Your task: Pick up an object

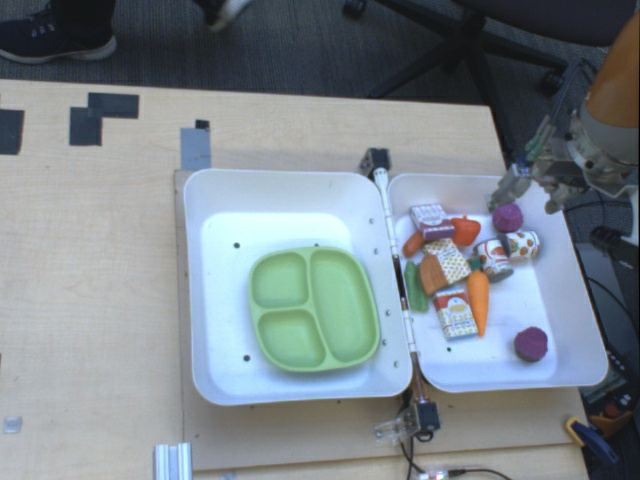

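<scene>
Clutter is the main risk: the toy foods (452,268) lie packed near the left wall of the right bin (575,368), so a descent there could pinch two at once or nudge one aside. The purple ball (508,217) sits by the bin's far edge. The gripper (535,183) hangs above it, fingers apart and empty, arm slanting in from the right.

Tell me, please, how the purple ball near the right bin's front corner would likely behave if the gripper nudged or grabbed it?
The purple ball looks round, so it would probably roll when nudged. It sits apart from the toy pile, on the right bin floor, leaving room for fingers, though its curved sides might slip.
</scene>
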